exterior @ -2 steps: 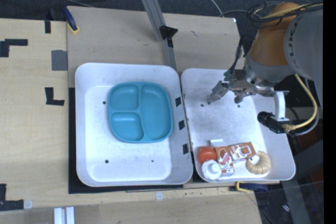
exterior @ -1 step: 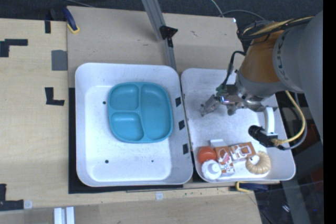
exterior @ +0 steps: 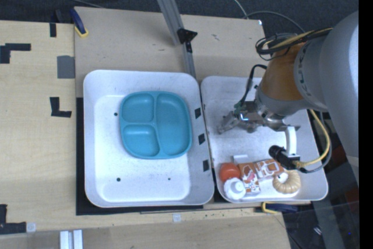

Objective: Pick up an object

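My gripper [exterior: 226,123] hangs over the upper left part of the right bin [exterior: 221,90], pointing left, open with nothing between its fingers. The objects lie along that bin's near edge, below the gripper and apart from it. There is a red-orange round piece [exterior: 228,171] and a white bottle-like piece [exterior: 235,188] at the near left. Beside them are an orange-and-white packet [exterior: 260,175] and a tan ring-shaped piece [exterior: 287,182] to the right.
The left bin [exterior: 99,183] holds a blue divided plate [exterior: 155,125] in its upper middle. A grey metal post [exterior: 166,0] slants down to the bins' far edge. The ridge between the bins runs just left of the gripper.
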Robot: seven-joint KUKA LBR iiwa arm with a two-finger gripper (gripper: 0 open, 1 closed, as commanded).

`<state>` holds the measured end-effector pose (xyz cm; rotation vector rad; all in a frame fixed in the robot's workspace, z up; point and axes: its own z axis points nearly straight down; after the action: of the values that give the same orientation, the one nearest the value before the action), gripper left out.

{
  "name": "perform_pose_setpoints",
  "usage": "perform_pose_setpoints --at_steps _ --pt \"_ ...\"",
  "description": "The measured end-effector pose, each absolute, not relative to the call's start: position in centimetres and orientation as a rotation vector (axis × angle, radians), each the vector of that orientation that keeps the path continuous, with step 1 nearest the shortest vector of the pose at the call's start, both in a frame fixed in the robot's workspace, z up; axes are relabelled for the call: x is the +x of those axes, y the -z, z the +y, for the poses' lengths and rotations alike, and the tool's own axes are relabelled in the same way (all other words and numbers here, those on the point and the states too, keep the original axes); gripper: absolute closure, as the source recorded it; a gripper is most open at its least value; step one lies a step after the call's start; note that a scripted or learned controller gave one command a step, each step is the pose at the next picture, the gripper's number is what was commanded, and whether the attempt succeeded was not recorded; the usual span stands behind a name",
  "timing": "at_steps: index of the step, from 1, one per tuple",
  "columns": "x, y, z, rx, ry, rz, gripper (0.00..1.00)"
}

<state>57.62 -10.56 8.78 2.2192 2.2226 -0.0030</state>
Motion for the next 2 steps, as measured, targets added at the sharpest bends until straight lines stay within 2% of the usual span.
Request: perform_pose_setpoints --at_steps 1,2 --pt "57.6 -9.9 -10.5 2.22 0.002 2.226 1.0" --pt "57.2 -15.9 -10.9 2.218 -0.004 2.22 1.0"
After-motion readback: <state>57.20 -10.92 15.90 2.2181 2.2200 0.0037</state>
